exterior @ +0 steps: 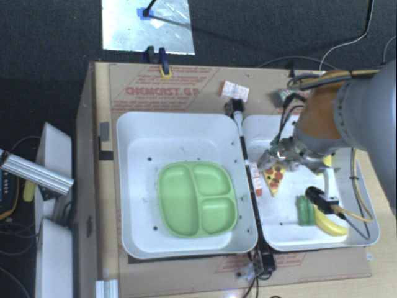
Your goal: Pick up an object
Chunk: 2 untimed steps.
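While the green divided plate lies alone in the left bin, the things worth picking are all in the right bin, and the gripper hangs low just above the pizza slice near that bin's left wall, its claw too hidden under the wrist for me to tell whether it is wide or narrow. To do this step well, I judge it should centre over the slice, drop straight and close across its narrow width, not its length, keeping off the bin wall. The slice's long axis runs roughly up-down in the view, tip pointing toward the near edge; further right, the green block and banana lie touching.
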Tool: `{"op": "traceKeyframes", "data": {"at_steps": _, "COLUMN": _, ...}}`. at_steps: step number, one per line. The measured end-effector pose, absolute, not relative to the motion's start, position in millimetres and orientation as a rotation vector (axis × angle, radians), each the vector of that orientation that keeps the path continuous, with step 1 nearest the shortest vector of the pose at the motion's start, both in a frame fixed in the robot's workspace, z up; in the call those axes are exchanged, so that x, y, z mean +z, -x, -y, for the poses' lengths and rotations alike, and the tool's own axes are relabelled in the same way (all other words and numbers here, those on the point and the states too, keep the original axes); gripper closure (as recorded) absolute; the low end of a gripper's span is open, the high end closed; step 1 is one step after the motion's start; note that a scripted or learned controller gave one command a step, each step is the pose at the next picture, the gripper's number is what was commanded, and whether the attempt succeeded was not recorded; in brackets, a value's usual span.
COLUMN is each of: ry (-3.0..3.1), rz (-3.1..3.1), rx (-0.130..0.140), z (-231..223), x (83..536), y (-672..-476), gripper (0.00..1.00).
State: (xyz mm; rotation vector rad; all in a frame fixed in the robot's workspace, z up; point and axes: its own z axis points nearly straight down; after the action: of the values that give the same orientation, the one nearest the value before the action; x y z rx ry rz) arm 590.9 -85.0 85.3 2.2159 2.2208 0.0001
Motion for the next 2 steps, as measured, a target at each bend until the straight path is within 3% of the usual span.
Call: {"op": "traceKeyframes", "data": {"at_steps": 2, "ry": -2.219, "rz": -2.221, "rx": 0.001, "z": 86.4, "x": 84.7, "y": -584.2, "gripper": 0.0}}
